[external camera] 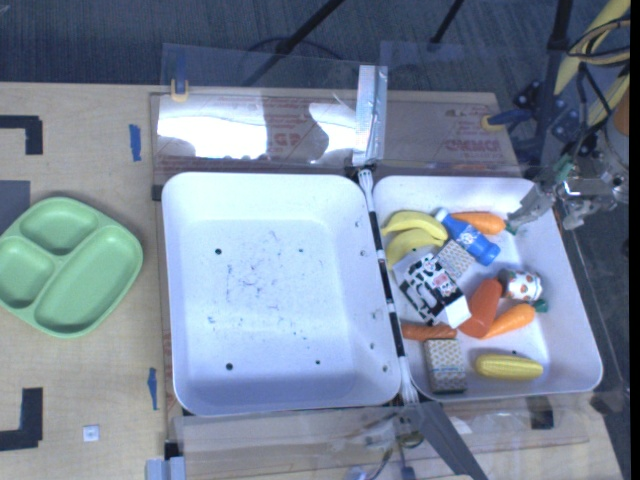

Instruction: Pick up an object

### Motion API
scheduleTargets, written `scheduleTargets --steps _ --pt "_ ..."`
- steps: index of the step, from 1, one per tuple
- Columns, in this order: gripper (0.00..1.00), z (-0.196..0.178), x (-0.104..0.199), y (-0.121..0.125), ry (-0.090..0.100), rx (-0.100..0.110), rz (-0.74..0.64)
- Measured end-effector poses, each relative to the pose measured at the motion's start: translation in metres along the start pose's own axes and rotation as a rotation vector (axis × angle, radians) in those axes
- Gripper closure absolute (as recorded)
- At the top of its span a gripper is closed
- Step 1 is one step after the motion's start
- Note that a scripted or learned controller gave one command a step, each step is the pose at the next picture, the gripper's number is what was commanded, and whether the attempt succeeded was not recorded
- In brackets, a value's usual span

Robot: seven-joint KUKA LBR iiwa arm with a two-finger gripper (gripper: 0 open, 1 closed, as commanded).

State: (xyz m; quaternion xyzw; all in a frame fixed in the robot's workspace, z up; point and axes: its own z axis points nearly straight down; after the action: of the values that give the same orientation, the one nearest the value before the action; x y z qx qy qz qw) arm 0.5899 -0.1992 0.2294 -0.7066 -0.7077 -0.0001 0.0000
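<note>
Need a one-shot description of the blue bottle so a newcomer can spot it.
Look in the right-hand white bin, at its far end. The blue bottle lies on its side between the yellow banana and an orange carrot. It is the only blue item there.

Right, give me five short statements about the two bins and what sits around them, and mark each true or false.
1. The banana lies in the right bin. True.
2. The left bin holds the orange carrots. False: both carrots lie in the right bin.
3. A green divided plate sits on the bench to the left of both bins. True.
4. The gripper hangs over the green plate. False: it is at the upper right edge of the right bin.
5. The blue bottle lies beside the banana. True.
</note>
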Motion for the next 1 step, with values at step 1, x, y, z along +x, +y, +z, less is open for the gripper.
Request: scheduleTargets --steps 1 --pt "0.00 0.0243 0.0160 0.0364 -0.002 -0.004 -0.260"
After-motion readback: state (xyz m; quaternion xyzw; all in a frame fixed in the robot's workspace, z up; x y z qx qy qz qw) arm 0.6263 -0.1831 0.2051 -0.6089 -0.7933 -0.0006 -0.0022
